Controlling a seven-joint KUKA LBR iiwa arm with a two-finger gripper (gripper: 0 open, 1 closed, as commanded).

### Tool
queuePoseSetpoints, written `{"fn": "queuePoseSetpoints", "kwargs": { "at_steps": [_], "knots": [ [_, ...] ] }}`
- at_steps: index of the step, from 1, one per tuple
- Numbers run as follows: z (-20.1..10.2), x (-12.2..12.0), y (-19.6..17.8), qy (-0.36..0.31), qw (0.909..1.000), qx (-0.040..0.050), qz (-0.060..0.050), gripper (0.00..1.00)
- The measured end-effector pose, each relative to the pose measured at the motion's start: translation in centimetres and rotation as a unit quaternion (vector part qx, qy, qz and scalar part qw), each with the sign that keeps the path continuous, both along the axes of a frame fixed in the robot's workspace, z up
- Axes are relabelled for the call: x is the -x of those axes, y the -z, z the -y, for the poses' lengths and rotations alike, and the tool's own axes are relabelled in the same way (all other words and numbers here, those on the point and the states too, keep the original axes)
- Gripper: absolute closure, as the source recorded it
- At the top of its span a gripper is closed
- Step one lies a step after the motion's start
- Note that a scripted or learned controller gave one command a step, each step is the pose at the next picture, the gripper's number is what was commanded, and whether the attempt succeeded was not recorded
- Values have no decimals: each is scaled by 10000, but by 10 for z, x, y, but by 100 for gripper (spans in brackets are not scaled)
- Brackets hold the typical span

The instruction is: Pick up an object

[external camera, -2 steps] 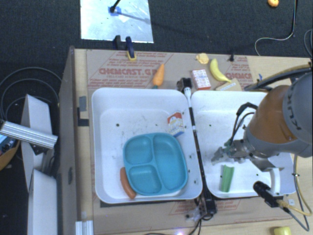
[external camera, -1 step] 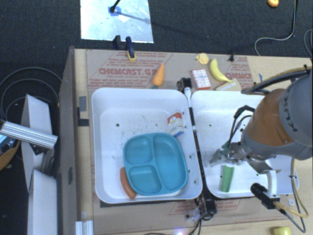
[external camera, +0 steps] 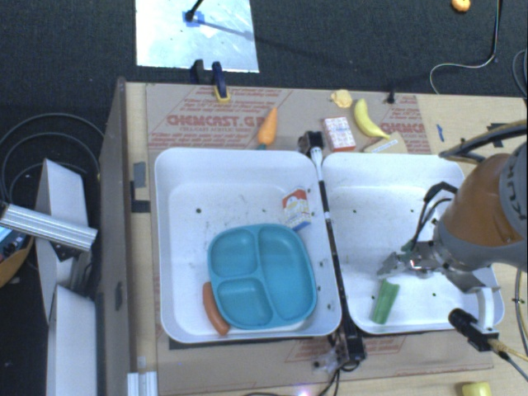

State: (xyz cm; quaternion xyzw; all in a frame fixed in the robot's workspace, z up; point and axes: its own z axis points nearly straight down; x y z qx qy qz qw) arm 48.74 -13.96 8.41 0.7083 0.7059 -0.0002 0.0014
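While hovering over the right white plastic bin [external camera: 363, 180], two-finger metal gripper [external camera: 402, 262] sits just above green cylindrical block [external camera: 384, 301]; grip state unclear.

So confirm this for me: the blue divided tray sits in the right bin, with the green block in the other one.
Not quite. The camera view shows the blue divided tray in the left bin, and the green block in the right bin.
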Motion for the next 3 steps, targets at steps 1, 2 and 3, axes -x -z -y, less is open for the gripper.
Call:
{"fn": "queuePoseSetpoints", "kwargs": {
  "at_steps": [1, 2, 3],
  "knots": [
    [-48, -1, -72, -59, 10000, -14, 27, 0],
    [-53, 1, -38, -32, 10000, -16, -19, 0],
    [-48, 2, -9, -23, 10000, -14, -21, 0]
  ]
}}
